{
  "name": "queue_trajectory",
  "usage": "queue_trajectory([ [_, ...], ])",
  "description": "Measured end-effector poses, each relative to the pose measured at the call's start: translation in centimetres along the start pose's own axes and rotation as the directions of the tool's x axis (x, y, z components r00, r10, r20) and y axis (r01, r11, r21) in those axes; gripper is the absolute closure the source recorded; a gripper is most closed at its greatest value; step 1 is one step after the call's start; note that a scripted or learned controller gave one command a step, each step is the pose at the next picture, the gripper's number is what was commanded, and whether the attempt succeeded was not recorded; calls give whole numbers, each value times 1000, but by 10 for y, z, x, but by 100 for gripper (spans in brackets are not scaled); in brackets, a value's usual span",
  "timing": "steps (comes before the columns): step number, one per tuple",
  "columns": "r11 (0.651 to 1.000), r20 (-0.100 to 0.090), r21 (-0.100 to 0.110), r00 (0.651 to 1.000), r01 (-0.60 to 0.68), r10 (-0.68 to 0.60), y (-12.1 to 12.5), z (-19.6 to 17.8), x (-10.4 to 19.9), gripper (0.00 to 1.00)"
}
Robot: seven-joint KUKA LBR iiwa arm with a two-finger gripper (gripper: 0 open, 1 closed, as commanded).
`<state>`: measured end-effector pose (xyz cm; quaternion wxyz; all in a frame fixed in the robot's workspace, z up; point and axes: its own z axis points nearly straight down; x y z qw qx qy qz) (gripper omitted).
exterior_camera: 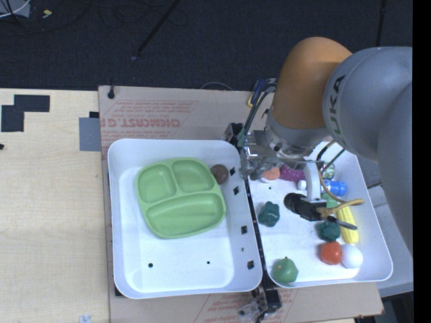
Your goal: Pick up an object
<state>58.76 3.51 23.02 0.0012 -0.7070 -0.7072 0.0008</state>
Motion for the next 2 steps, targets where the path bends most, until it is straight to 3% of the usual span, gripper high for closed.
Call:
queue_trajectory([
  [1,1000,1,2,1000,-1,1,4,10,-16,100],
  [2,1000,0,1,1000,0,0,5,11,-7,100],
])
